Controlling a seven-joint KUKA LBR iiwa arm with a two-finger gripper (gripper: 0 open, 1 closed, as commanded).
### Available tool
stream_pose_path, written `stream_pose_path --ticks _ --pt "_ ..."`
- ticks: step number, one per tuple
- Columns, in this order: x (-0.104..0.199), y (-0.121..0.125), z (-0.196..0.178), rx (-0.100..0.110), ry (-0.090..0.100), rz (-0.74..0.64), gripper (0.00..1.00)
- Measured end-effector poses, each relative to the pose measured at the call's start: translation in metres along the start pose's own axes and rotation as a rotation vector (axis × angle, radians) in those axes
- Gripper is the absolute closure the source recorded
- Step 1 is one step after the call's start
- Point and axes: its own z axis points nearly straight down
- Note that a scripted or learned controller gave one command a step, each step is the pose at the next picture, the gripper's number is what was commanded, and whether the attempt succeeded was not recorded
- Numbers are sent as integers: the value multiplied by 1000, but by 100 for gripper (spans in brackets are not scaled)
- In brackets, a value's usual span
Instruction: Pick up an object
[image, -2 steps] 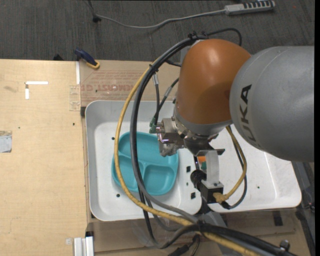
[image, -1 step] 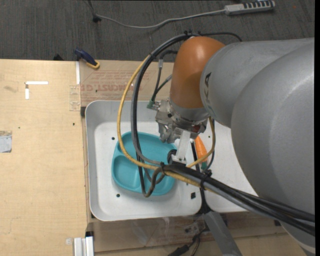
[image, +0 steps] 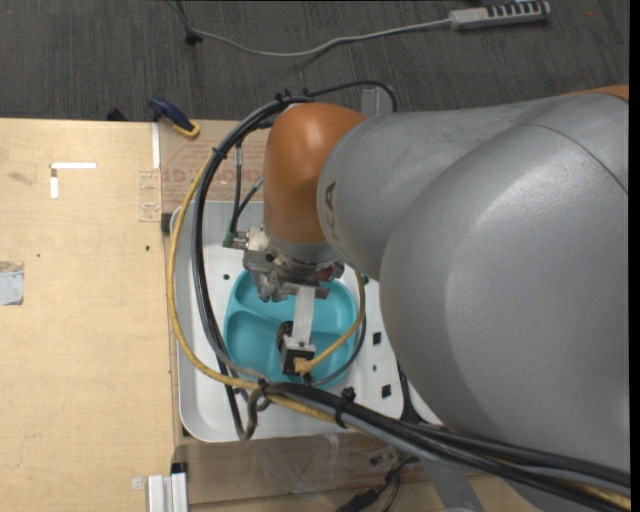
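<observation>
Where the arm sits: the grey arm (image: 500, 250) covers the view from 12 through 3 to 5 o'clock, and its orange band (image: 300, 170) lies just toward 11 o'clock of centre.
Gripper: the gripper (image: 285, 285) hangs below the orange band, toward 7 o'clock of centre, directly over the turquoise dish (image: 245, 330).
Gripper state: cannot tell whether it is released or clenched, because the wrist hides it from above.
Task's thing: the turquoise dish is round with an inner divider. It lies in the white bin (image: 195, 405) at 7 o'clock of centre and is partly hidden beneath the gripper.
White bin: its rounded corner shows at 7 o'clock, beyond the dish.
Bench: the tan board (image: 80, 300) fills 9 o'clock, just beside the bin's left wall.
Clamp: a blue-and-yellow clamp (image: 172, 115) sits between 10 and 11 o'clock, at the board's far edge.
Floor: the dark carpet (image: 100, 50) runs along 12 o'clock, with a power strip (image: 500, 12) at 1 o'clock.
</observation>
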Motion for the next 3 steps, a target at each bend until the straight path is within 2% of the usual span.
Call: stream_pose_path --ticks 1,2,3 --pt "-121 -15 -34 0 1 342 100" --pt "-92 34 -9 0 0 616 100" --pt "-77 7 -37 0 2 166 100"
